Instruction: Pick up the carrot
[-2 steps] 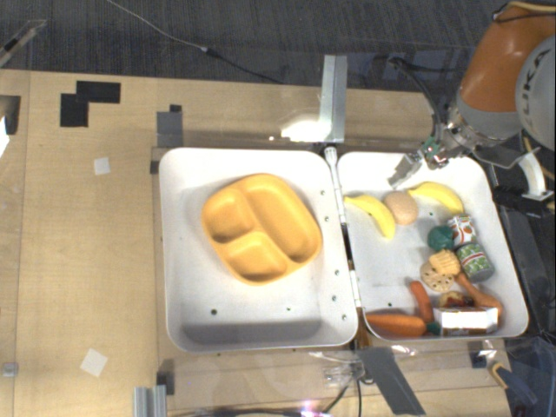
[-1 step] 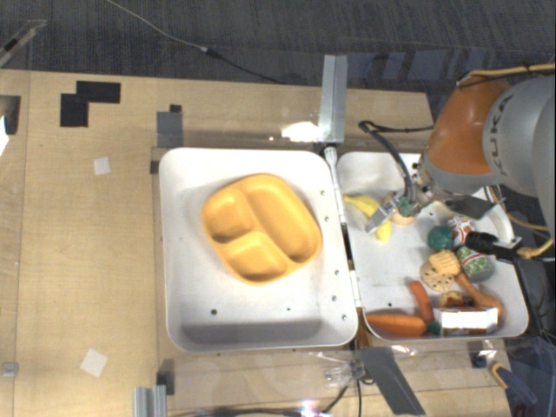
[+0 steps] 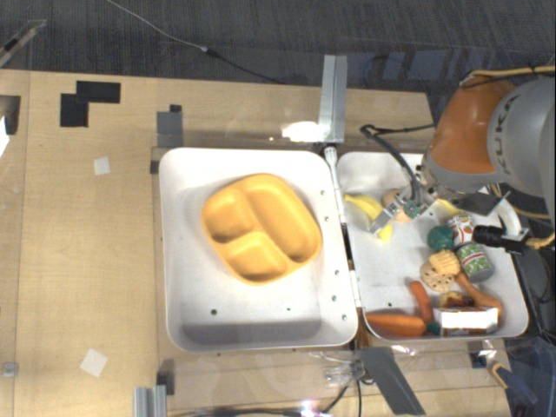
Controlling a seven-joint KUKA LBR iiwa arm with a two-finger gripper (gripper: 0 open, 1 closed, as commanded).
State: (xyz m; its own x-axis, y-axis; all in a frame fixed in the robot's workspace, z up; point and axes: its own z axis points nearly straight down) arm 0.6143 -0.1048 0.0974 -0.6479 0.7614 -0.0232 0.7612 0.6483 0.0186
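The carrot (image 3: 396, 325) is a long orange piece lying flat along the near wall of the right bin (image 3: 373, 272). My gripper (image 3: 393, 209) hangs over the far part of that bin, beside a yellow banana (image 3: 363, 205). It is well apart from the carrot, farther back in the bin. The grey arm with its orange band (image 3: 465, 142) reaches in from the right.
A red sausage (image 3: 421, 300) lies just right of the carrot, next to a white box (image 3: 467, 320). A cracker (image 3: 440, 272), a green can (image 3: 474, 260) and other toy foods crowd the right side. The left bin (image 3: 182, 259) holds a yellow divided plate (image 3: 259, 227).
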